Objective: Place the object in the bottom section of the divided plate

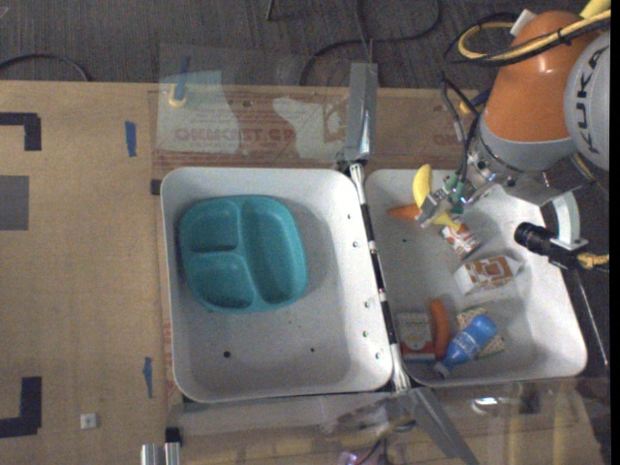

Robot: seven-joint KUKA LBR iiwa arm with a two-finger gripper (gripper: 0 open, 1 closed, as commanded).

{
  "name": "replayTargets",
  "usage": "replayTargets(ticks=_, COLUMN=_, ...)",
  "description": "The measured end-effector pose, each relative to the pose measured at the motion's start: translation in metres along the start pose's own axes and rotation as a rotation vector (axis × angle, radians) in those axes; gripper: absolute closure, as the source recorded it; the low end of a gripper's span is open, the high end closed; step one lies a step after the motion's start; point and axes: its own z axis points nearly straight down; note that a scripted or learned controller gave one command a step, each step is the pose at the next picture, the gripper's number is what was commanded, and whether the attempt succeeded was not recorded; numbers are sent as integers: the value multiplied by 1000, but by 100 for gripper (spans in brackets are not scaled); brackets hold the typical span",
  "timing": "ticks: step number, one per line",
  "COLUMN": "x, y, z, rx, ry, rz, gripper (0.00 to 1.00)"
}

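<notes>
— What's over on the left side?

— Bare table (77, 289) first, with a few dark tape marks. Then the left bin (281, 356), and in it the teal divided plate (242, 252), lying flat toward the bin's upper left corner, nothing in its sections.

— And the right bin (552, 347)?

— That's where the clutter is. Near its top edge a yellow banana (421, 184) with an orange carrot (403, 213) just beside it. Lower down, a small carton (489, 272), then a little red-and-white packet (415, 333), an orange sausage-shaped piece (440, 325) and a blue bottle (469, 342) close together near the bottom.

— Where's the arm?

— Reaching in from the right, orange band up high. The end effector (448, 201) sits low over the top of the right bin, right beside the banana, touching a small red-and-white pack (461, 238) below it or nearly so. Whether it's clenched or released, I can't tell from here.
</notes>
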Motion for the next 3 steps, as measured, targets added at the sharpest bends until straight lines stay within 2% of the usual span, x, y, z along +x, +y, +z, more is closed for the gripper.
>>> replayTargets(ticks=1, x=54, y=54, z=26, rx=-1, ry=1, rz=-102, gripper=100)
replayTargets(ticks=2, x=26, y=86, z=26, rx=-3, ry=-1, rz=0, gripper=100)
replayTargets(ticks=3, x=109, y=116, z=15, rx=-1, ry=1, rz=222, gripper=100)
